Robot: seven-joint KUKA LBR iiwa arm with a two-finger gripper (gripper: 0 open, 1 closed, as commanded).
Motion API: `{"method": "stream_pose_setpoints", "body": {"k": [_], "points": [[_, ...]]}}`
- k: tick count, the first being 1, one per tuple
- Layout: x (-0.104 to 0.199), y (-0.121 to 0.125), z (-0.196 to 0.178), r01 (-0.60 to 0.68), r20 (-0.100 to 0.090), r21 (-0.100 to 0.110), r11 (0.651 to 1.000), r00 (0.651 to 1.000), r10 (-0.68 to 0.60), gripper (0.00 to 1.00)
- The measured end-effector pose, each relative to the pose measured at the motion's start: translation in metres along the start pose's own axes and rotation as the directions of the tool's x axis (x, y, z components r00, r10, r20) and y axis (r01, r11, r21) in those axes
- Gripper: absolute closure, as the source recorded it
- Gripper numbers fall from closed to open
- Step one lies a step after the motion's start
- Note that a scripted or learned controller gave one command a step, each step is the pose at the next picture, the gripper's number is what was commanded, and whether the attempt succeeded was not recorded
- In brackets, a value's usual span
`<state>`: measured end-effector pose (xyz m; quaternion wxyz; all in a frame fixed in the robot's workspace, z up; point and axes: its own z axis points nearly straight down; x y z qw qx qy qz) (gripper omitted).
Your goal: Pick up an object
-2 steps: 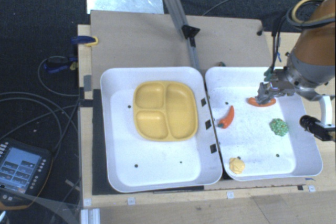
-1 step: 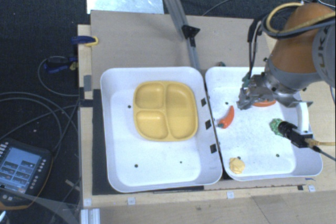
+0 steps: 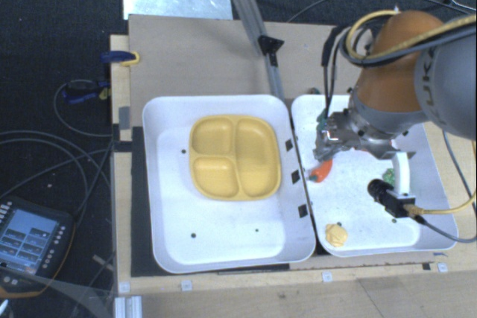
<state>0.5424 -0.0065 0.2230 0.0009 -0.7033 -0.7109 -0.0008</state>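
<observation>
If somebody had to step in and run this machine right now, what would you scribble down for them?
Gripper: low in the right bin, at its left side, just above an orange carrot-like piece. Whether it grips is not visible.
Also in the right bin: a small yellow object near the front edge and a green bit, partly hidden behind the arm's attachment.
Left bin: a yellow divided plate.
Done: nothing seen lifted yet.
Left: get hold of one object and raise it from the bin.
</observation>
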Motion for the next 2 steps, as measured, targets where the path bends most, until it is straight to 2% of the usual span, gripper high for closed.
{"method": "stream_pose_setpoints", "body": {"k": [2], "points": [[0.089, -0.014, 0.003, 0.000, 0.000, 0.000, 1.000, 1.000, 0.000, 1.00]]}}
